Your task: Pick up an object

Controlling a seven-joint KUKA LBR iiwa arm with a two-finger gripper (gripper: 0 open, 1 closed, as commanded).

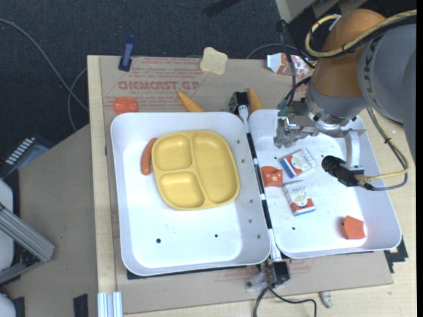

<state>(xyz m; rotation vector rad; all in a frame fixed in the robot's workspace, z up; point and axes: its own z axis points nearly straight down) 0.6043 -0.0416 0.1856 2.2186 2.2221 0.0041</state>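
My gripper hangs over the far left part of the right bin, below the arm's orange band. Just in front of it lies a small red, white and blue packet. A red piece rests by the bin's left wall, and a second packet lies nearer the front. An orange block sits in the front right corner. I see nothing held in the gripper.
The left bin holds a yellow divided plate with a sausage beside it. Behind the bins on the board lie a bread slice, two carrots, an orange disc and a blue item.
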